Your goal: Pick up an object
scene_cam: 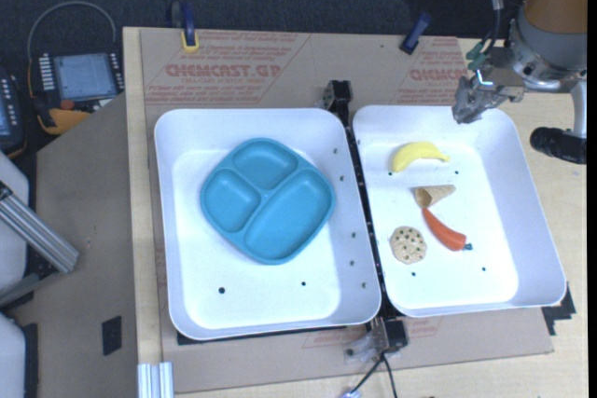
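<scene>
Your blue plate lies in the left bin, far left of the fingers. In the right bin, below and left of them, you have a cookie, banana, cone and carrot. The gripper hovers over that bin's top edge, apparently clenched and holding nothing.

Plate in left bin

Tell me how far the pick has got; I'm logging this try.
Done: nothing lifted yet. The banana, cone, carrot and cookie all lie in the right bin. In hand: the gripper hangs over that bin's far edge, holding nothing. Left: descend, grasp one, lift.
</scene>
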### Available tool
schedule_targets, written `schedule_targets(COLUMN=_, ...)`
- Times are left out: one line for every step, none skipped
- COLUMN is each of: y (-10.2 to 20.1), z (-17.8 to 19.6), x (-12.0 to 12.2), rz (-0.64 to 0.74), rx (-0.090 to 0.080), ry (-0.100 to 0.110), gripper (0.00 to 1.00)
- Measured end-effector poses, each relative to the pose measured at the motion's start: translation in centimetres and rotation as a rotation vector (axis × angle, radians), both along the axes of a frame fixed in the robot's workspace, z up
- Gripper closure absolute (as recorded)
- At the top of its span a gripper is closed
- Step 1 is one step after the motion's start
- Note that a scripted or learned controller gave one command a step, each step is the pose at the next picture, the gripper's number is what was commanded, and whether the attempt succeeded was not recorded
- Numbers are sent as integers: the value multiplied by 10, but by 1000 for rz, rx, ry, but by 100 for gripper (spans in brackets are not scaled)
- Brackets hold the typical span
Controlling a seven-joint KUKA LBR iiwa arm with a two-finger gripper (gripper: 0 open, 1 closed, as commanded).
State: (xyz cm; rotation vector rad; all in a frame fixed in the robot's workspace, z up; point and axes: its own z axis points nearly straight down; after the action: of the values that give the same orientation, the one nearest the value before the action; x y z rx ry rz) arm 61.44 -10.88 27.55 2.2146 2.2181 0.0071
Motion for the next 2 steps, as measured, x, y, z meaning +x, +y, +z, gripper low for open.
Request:
schedule_targets(y=58, z=-7, x=-21, rz=4, rx=4, ry=12, gripper=100)
schedule_targets(y=97, z=-17, x=-38, rz=2, rx=4, ry=12, gripper=100)
